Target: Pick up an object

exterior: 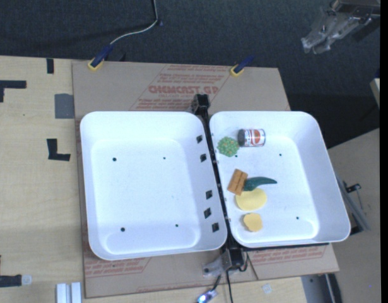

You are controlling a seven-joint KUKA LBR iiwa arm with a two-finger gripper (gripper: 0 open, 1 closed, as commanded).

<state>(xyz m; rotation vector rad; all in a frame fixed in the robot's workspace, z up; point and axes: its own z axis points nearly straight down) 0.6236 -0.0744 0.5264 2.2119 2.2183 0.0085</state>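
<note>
The right bin (307, 169) holds several small objects near its left side: a green leafy clump (228, 146), a small red-and-white can (252, 137) lying on its side, an orange-brown block (236, 182), a dark green pepper-like piece (260, 182), a pale yellow round piece (252, 200) and a small yellow-orange lump (252, 222). My gripper (320, 38) hangs high at the top right of the camera view, well above and behind the right bin, with nothing seen between its fingers.
The left bin (143, 182) stands beside the right one, joined along a black clip strip (209, 169). Both rest on a brown cardboard sheet (181, 87) held by blue-yellow clamps (100, 58). A cable (149, 17) crosses the dark cloth behind.
</note>
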